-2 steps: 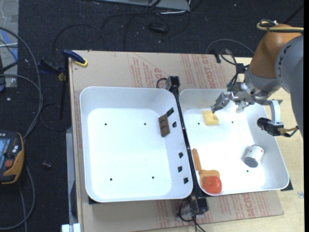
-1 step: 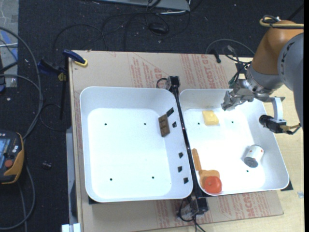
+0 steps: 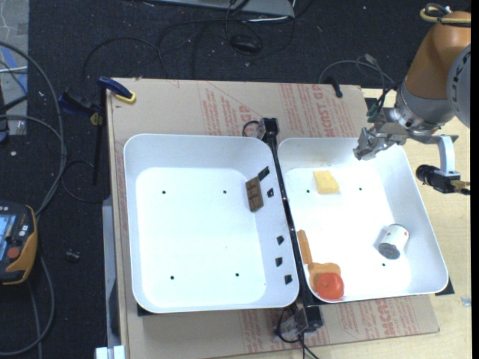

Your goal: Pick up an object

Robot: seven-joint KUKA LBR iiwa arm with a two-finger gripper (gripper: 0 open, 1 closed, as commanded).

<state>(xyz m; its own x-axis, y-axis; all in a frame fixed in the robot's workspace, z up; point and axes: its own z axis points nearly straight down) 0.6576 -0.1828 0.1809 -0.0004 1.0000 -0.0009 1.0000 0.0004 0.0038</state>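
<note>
the gripper (image 3: 364,149) hovers over the right bin (image 3: 419,193); finger state unclear; it should centre above the yellow block (image 3: 325,182) before descending.

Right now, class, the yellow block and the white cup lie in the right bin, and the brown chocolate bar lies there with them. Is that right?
Not quite. The camera view shows the brown chocolate bar in the left bin, against its right wall. The yellow block and the white cup do lie in the right bin.
</note>
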